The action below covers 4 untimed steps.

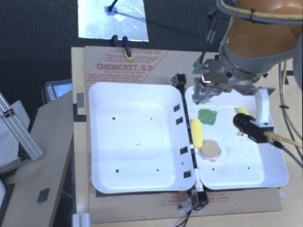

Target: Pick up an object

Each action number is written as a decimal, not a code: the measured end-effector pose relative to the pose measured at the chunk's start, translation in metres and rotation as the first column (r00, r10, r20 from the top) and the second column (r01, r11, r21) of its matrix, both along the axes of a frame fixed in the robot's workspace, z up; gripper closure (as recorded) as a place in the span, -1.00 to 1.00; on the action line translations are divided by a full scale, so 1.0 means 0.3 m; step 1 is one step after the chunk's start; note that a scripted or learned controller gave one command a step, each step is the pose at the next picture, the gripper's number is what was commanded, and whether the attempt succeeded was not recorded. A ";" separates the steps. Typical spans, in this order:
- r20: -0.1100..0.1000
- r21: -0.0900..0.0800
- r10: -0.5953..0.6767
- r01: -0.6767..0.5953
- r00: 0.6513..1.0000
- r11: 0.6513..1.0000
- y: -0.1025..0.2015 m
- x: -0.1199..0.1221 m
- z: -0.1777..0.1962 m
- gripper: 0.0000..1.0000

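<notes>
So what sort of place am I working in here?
Probably a robotics lab test bench: two shallow white bins clipped onto a cardboard sheet, loose cables trailing from the arm, and small toy-like items such as a yellow corn cob.

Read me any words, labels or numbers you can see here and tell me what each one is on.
"CHEMCAST G P": large red letters on the brown cardboard sheet under the two white bins; the last letters are uncertain.
Smaller red print around it on the cardboard: too small to read.
Red print on the cardboard's front edge: too blurred to read.
</notes>
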State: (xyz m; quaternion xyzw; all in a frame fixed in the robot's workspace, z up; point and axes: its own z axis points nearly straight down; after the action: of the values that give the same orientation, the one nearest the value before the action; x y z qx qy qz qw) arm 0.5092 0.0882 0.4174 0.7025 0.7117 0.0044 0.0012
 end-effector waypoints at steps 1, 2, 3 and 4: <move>0.008 0.003 0.000 0.000 1.000 1.000 0.210 -0.070 0.419 1.00; -0.005 -0.003 -0.004 0.004 1.000 1.000 0.386 -0.037 0.391 1.00; -0.004 -0.004 -0.012 0.012 1.000 1.000 0.447 0.174 0.389 1.00; -0.017 -0.007 -0.005 0.004 1.000 1.000 0.491 -0.084 0.132 1.00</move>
State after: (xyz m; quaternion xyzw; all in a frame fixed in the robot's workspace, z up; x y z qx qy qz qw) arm 0.4841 0.2356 0.4570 0.7041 0.7101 -0.0041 -0.0025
